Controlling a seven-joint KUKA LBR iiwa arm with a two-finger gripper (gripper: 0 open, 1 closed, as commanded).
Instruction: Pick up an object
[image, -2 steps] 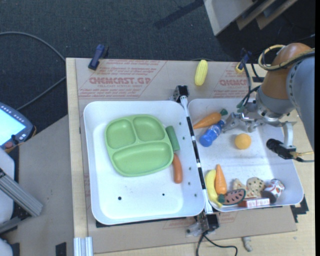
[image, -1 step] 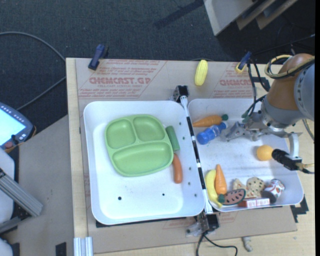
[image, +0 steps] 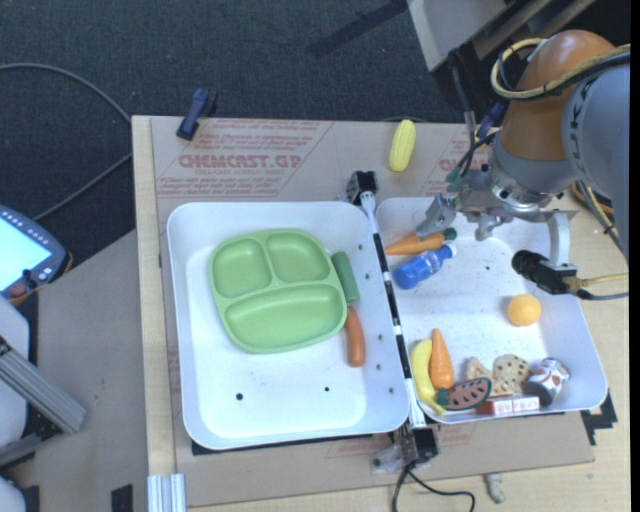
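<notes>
We see the robot arm (image: 560, 110) reaching in from the right over the right bin (image: 570, 345). Its gripper (image: 462, 215) hangs low at the far left part of that bin. We cannot tell how its jaws stand, and we see nothing held in them.

Just beside the gripper lies an orange carrot (image: 415, 243). Right below the carrot lies a blue bottle (image: 420, 267), tipped on its side. An orange ball (image: 523, 310) sits well apart from them, near the right wall.

At the near end of the right bin we see a banana (image: 423, 372) with a second carrot (image: 441, 362) touching it, and a heap of small toy foods (image: 510, 383) next to them.

In the left bin (image: 195, 395) sits a green plate (image: 278, 290) with three parts. A green stick (image: 346, 277) and another carrot (image: 355, 337) lie by its right edge.

A yellow corn cob (image: 402, 145) lies on the bench (image: 250, 155) behind the bins.
</notes>
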